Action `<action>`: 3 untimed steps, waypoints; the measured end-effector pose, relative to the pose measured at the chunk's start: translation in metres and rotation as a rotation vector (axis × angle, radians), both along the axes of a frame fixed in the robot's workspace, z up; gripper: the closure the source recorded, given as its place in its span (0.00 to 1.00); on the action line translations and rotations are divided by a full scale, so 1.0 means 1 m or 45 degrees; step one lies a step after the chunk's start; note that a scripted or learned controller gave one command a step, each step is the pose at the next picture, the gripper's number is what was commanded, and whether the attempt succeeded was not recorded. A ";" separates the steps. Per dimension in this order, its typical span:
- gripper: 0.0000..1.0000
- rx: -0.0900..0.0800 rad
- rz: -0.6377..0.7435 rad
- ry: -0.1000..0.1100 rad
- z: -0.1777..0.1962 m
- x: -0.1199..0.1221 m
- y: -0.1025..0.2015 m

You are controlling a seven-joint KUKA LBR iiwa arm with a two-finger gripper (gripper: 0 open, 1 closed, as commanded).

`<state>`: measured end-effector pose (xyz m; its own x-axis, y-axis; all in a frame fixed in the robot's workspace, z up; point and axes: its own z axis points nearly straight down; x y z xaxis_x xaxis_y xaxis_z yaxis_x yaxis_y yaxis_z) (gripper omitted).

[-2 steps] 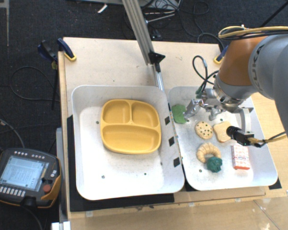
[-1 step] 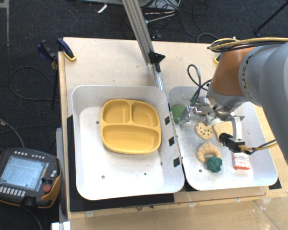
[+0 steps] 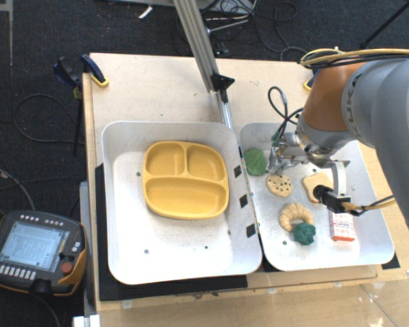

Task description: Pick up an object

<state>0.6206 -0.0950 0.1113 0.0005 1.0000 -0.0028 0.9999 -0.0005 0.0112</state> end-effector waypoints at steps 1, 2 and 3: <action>1.00 0.002 0.000 0.008 0.044 0.002 -0.004; 1.00 0.002 0.000 0.007 0.088 0.000 -0.008; 1.00 0.001 0.004 0.004 0.152 0.003 -0.010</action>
<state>0.6235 -0.1047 0.2634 -0.0024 1.0000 -0.0018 1.0000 0.0024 0.0082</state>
